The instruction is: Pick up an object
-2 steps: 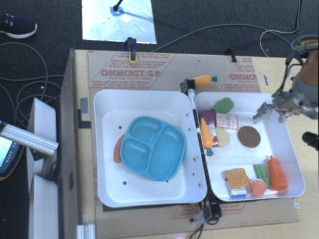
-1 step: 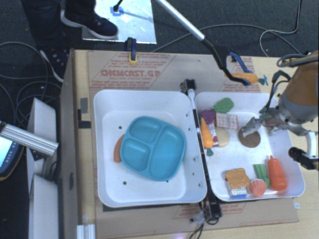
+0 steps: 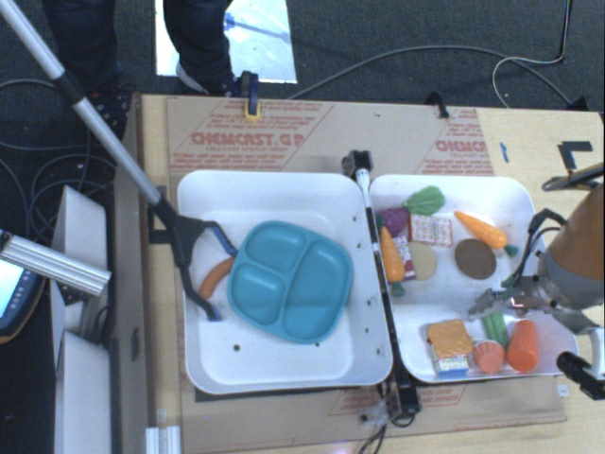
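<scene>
Gripper (image 3: pixel 499 303) low in the right bin (image 3: pixel 529 199) at four o'clock, jaw state cannot be told, tip just above a small green vegetable (image 3: pixel 494 328), upright, beside an orange carrot (image 3: pixel 523 344).

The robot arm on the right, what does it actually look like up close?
The arm is a rounded grey body with an orange-brown band above the wrist. A dark cable loops beside it. Its hand is a small metal-and-black piece with thin prongs and a speck of red, too blurred to make out further.

Dark carpet (image 3: pixel 397 17) surrounds the bench (image 3: pixel 312 126), cables (image 3: pixel 454 60) snaking across it; someone's dark-trousered legs (image 3: pixel 194 17) stand beside a bright floor patch (image 3: pixel 260 26).
</scene>
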### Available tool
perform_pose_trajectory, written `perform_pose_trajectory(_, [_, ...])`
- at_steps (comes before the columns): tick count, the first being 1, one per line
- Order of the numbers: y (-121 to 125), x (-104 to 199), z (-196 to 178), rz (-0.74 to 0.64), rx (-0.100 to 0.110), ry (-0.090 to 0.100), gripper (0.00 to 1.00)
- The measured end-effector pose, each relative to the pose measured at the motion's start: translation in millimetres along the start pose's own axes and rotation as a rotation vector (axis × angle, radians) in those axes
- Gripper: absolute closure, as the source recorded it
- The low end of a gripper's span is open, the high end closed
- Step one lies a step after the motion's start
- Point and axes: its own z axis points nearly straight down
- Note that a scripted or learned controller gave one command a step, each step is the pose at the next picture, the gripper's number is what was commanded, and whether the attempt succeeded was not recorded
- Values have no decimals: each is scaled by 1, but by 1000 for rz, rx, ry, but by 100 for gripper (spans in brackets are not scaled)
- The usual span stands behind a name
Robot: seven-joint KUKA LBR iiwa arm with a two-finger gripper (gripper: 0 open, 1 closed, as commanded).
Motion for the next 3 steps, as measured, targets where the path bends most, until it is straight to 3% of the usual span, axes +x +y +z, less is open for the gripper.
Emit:
perform_pose_trajectory(1, [96,36,-44,-3,-4,0,0])
perform_pose_trajectory(2, [144,18,-13,-2,-7,-3,0])
perform_pose_trajectory(3, [92,29,-9,-1,-2,0,0])
